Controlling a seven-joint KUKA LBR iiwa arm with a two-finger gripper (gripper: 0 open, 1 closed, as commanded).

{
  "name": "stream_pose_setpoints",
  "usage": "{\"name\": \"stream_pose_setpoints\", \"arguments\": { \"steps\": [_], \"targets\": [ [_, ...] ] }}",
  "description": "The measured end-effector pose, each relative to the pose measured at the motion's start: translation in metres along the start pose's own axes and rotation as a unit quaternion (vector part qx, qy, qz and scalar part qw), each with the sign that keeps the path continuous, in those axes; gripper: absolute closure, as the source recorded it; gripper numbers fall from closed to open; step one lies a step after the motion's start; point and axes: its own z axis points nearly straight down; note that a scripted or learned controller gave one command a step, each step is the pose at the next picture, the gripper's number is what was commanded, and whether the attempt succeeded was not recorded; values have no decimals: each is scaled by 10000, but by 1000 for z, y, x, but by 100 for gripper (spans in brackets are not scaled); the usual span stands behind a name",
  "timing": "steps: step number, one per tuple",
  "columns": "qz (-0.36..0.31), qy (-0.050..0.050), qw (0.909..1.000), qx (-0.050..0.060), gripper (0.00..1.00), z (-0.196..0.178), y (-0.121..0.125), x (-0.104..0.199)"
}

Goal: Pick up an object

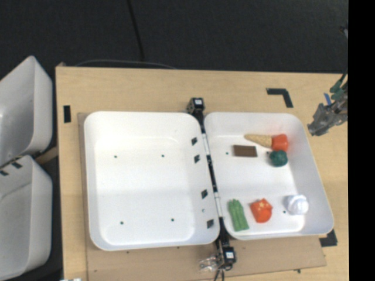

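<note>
Currently my gripper [326, 119] hangs beyond the right bin [313, 174], its state unreadable; the brown block [245, 151] lying flat mid-bin looks light, rigid, best pinched across its short sides.

Two bins sat side by side on the bench [146, 86]. All the toys lay in the right bin [258, 124].

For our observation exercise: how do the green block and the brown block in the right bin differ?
The green block is bright green, with a ridged-looking top; the brown block is dark brown and looks flat. The green block lies along the bin's near-left wall, running near to far; the brown block lies farther back, running left to right. Both are oblong and lie flat.
</note>
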Motion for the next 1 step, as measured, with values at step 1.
{"name": "stream_pose_setpoints", "arguments": {
  "steps": [1],
  "targets": [
    [2, -13, 10000, 29, 100, -33, 78, -24]
  ]
}}
